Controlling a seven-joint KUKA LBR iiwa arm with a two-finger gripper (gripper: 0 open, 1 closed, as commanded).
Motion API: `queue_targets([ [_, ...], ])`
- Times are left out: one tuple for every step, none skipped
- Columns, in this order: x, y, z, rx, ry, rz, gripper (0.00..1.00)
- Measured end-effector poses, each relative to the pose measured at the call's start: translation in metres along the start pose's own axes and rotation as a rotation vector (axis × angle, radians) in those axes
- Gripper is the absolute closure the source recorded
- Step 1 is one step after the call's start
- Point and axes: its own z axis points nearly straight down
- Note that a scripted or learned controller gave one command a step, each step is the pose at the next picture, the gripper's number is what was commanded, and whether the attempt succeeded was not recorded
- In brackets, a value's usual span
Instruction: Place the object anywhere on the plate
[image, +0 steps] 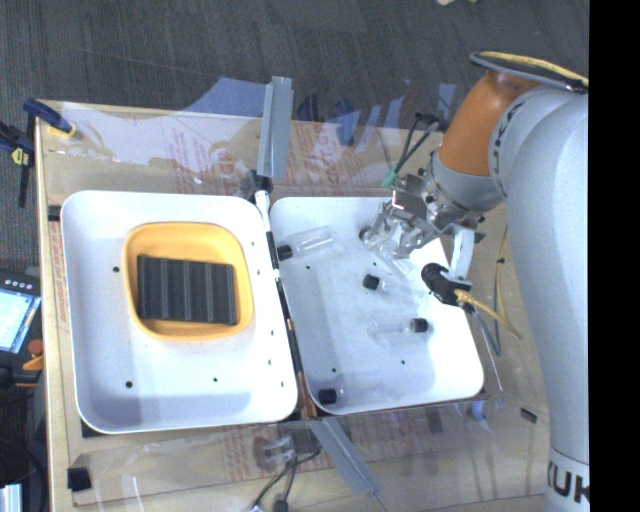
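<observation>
Grey metal makes up the biggest thing in view, the arm (545, 300), which comes in from the right with an orange band (475, 125) above its wrist. Under everything lies the surface (150, 150), covered with pale printed sheeting. Two shallow white bins sit on it side by side, touching along their inner edges. The left bin (100, 380) holds a yellow plate (185, 238) with rounded corners, a little above the bin's middle. A dark ribbed rectangle (188, 290) covers most of the plate's centre; I cannot tell whether it is part of the plate or lies on it.

The right bin (440, 375) holds the loose pieces, none of them on the plate. The jaws hang over this bin's upper right part, below the wrist, with cables (470, 300) trailing beside them. Glare and clear parts blur them, so I cannot tell whether the jaws are open or closed, nor whether anything sits between them.

A clear tube (310, 240) lies near the bin's upper left. A small black block (371, 283) rests on the bin floor just below the jaws and apart from them. Lower right of it lies a small dark piece (418, 325), with a faint clear piece (385, 325) just beside it.
</observation>
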Motion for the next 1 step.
queue_targets([
  [0.0614, -0.0182, -0.0163, 0.001, -0.002, -0.171, 1.0],
])
